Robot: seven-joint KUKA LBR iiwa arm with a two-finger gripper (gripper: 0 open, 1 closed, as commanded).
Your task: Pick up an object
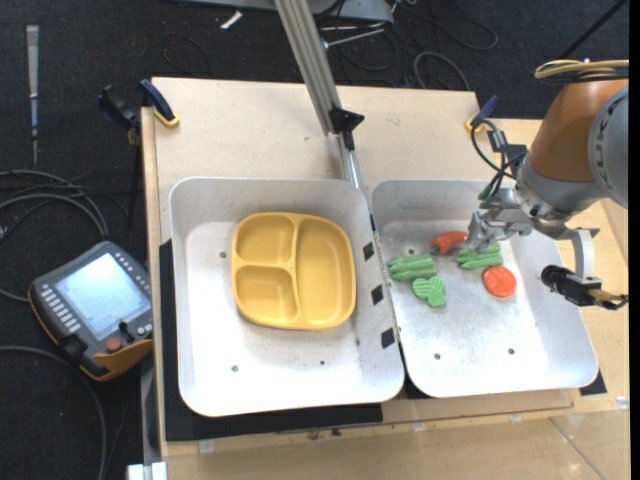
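Observation:
My gripper (484,240) hangs low in the right bin (540,363), right over a green toy piece (481,259) and beside a small orange piece (448,240) to its left. A round red-orange piece (500,282) lies just below and right of the gripper. Two more green pieces sit further left: a long one (412,266) and a clumped one (431,290). The fingertips are hidden against the green piece beneath them.
A yellow divided plate (295,269) lies in the left bin (200,368). A slanted metal pole (312,53) rises behind the bins' shared wall. A teach pendant (92,308) rests off the bench at left. Cables and clamps sit at the bench's far edge.

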